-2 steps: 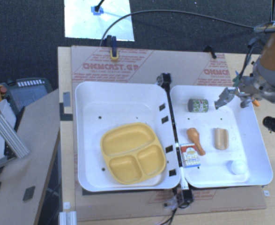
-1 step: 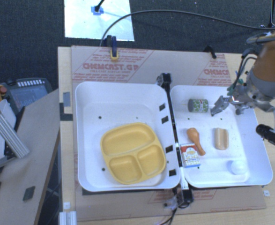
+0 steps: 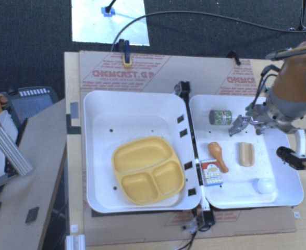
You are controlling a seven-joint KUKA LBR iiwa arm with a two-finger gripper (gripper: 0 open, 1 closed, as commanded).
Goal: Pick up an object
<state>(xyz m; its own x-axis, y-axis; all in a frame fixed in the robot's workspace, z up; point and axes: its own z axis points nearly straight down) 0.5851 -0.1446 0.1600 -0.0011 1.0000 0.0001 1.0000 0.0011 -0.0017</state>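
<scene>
In the right bin (image 3: pixel 293 165) lie a small green can (image 3: pixel 220 117) on its side, an orange drumstick-shaped toy (image 3: pixel 218 155), a tan bread roll (image 3: pixel 246 153), a red and white carton (image 3: pixel 211 172) and a white ball (image 3: pixel 265 185). My gripper (image 3: pixel 238 125) hangs low over the bin's upper middle. It sits just right of the green can and above the bread roll in the view. Nothing shows in its grasp.
The left bin (image 3: pixel 98 139) holds a yellow divided plate (image 3: pixel 147 169). A black divider strip (image 3: pixel 190 139) runs between the bins. The arm's orange band (image 3: pixel 296 77) and a black wrist part (image 3: pixel 292 158) overhang the right bin's right side.
</scene>
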